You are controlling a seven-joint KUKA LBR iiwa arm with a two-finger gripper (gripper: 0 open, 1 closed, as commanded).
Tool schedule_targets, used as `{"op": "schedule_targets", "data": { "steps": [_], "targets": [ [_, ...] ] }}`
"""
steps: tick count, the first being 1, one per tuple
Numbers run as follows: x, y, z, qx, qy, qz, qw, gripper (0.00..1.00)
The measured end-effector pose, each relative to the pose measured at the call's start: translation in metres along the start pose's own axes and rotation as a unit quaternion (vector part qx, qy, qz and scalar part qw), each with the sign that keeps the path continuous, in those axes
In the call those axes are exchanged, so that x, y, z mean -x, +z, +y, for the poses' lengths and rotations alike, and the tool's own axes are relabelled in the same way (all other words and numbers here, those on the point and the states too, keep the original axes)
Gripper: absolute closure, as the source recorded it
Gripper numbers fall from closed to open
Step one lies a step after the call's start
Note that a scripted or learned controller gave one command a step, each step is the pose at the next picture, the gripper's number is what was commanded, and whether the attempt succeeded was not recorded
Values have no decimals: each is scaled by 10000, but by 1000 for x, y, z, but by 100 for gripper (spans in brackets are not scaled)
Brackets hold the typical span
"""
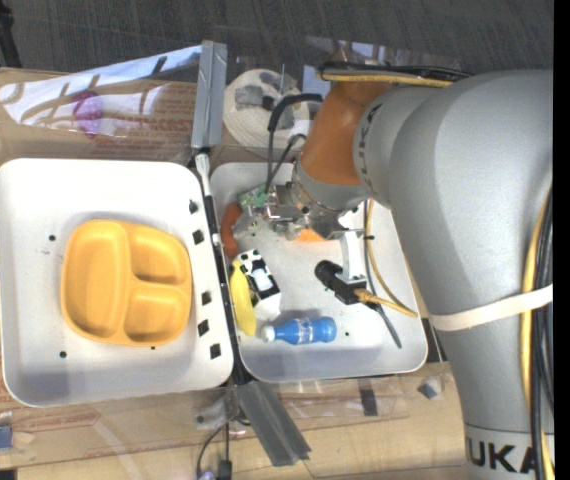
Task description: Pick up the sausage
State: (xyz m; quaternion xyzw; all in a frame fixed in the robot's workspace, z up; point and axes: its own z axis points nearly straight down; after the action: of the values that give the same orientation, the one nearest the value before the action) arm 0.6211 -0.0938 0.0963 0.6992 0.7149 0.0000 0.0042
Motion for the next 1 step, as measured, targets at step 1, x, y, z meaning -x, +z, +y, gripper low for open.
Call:
{"op": "schedule_targets", "data": {
  "steps": [1],
  "targets": [
    [10, 0, 29, -76, -2144, 17, 9767, 0]
  ]
}}
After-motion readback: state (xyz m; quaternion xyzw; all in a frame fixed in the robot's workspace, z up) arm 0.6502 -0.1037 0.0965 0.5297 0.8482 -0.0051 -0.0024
